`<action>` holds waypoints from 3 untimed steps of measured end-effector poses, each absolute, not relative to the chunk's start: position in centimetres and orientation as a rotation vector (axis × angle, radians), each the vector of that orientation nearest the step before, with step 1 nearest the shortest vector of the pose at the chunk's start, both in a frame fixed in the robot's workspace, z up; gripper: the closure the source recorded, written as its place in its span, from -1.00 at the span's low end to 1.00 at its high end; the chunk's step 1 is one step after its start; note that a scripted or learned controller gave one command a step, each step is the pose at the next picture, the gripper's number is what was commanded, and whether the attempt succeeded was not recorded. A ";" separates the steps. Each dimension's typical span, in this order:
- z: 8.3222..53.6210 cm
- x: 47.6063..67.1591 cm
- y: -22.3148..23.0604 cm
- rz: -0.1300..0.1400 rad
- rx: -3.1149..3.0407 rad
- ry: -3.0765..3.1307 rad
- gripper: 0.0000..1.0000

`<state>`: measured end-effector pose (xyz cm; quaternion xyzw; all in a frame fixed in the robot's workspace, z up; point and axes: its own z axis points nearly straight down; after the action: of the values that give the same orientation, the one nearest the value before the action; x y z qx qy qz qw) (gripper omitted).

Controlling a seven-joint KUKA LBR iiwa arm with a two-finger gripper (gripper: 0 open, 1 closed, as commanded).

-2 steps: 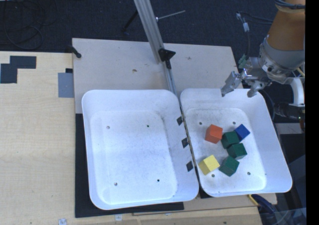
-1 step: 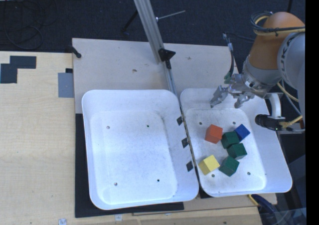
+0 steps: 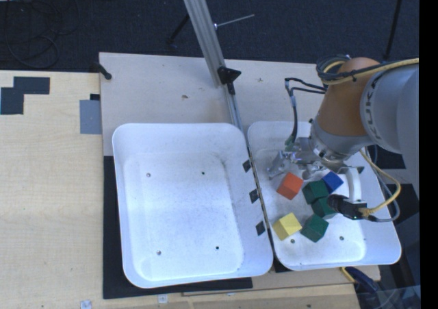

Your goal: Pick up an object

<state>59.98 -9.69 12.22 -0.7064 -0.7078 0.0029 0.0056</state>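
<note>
While the task names no one object, the loose blocks all lie in the right bin, clustered toward its middle and near side. An orange block sits nearest the bin's left wall, tilted on the white floor. Just right of it a blue block touches a dark green block, and a second green block lies nearer the front, beside a yellow block. The gripper hangs low over the bin just above the orange block; whether its jaws are apart or together cannot be told from this angle, and nothing can be seen between them. The grey arm with its orange band reaches in from the right, cables looping around the wrist. The left bin lies alongside, its rim touching the right one. Both rest on the pale table, from which a slanted aluminium rail rises behind the bins.
</note>
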 end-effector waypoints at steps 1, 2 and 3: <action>9.2 58.2 -10.0 -0.003 -2.223 -2.221 -1.00; 10.2 58.2 -10.2 -0.002 -2.232 -2.210 1.00; 19.4 56.6 -7.0 -0.005 -2.219 -2.226 1.00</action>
<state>56.59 -7.01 19.44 -0.7061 -0.7081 -0.0016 -0.0008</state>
